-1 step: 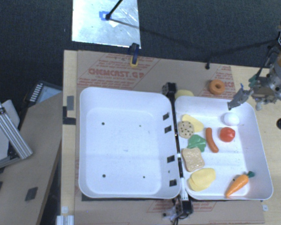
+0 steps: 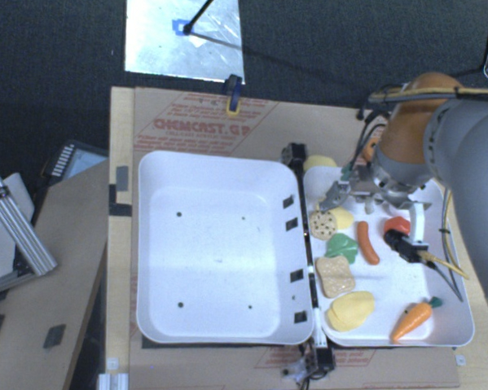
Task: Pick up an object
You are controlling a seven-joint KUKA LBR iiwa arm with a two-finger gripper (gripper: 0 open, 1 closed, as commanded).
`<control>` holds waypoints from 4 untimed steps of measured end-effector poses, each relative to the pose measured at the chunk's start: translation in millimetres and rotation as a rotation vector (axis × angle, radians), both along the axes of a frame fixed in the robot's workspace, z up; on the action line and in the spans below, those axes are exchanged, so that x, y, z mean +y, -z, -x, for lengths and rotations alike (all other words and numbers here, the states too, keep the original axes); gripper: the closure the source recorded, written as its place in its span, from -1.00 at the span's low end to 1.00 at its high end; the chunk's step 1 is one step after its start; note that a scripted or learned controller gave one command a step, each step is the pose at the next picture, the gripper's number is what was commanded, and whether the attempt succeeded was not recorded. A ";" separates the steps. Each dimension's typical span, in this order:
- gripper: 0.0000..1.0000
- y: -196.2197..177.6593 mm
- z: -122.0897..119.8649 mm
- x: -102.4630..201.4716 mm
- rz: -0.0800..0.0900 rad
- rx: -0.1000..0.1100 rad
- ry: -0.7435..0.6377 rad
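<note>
Arm low over the right-hand white bin [image 2: 457,324], nothing lifted yet.
The jaws [image 2: 339,195] hang just above a round speckled toy cookie [image 2: 322,224]; whether they are spread or pressed together I cannot tell. Beyond lies an orange toy sausage [image 2: 368,242]; the whole grasp remains.

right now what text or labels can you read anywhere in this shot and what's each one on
"CHEMCAST GP": red print on the brown board under the bins, above the left bin.
Smaller red lines above and below that word on the same board: too blurred to read.
Red print on the board's front edge, below the bins: too blurred to read.
No readable text on the toy food, such as the carrot, or the arm.
</note>
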State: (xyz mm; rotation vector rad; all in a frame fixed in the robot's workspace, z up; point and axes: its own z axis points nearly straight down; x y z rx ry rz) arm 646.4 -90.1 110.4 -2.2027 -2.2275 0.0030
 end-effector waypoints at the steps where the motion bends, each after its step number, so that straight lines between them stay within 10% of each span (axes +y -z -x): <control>1: -1.00 -9.0 -1.2 -6.4 0.005 -0.009 0.008; 3: -1.00 26.1 25.9 6.5 0.005 -0.006 0.010; 4: 1.00 14.5 23.6 6.4 0.005 -0.012 0.010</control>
